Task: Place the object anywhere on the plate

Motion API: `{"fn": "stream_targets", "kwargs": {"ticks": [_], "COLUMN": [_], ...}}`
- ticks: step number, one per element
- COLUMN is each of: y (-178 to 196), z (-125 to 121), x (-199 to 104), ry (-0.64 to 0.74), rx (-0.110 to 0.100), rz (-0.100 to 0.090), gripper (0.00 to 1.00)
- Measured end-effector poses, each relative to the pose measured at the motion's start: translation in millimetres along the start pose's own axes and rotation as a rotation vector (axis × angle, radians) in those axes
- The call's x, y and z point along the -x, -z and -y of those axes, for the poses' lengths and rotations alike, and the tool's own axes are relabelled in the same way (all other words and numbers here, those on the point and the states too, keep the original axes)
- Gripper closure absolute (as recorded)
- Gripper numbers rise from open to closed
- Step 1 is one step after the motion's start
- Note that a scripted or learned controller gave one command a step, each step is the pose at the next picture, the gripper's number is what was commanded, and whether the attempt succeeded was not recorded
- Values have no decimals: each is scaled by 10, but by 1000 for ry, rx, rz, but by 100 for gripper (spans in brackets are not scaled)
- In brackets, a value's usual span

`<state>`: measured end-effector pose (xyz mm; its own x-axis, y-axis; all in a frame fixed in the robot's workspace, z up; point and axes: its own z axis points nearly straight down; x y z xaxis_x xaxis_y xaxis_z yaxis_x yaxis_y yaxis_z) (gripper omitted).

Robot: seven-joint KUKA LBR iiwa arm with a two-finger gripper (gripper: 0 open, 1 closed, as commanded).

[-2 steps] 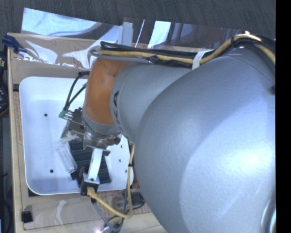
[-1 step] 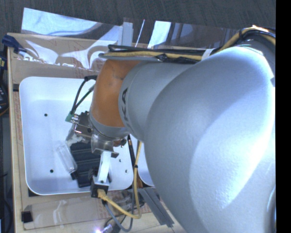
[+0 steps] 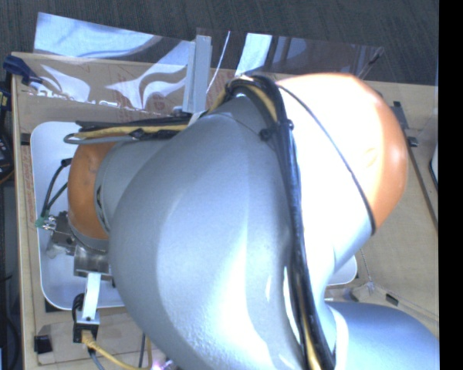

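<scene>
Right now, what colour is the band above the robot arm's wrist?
Orange: the band above the grey arm's wrist, seen in the camera view.

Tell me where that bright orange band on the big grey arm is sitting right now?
In the camera view, the orange band sits at the left, over the shallow white bin, just above the metal wrist hardware and beside the grey robot arm.

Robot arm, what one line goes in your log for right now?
arm: over left bin, covering most of it | pincer: state cannot tell | plate: hidden | object: hidden | placement: unconfirmed
</scene>
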<state>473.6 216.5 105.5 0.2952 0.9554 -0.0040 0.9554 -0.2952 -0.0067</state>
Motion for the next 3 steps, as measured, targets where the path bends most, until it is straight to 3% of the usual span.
{"fn": "stream_targets", "kwargs": {"ticks": [1, 2, 3], "y": [1891, 749, 978], "z": [-232, -85, -259], "x": [710, 280, 801], "ry": [139, -131, -746], "rx": [5, -2, 0], "rz": [-5, 0, -3], "gripper": [0, 0, 0]}}
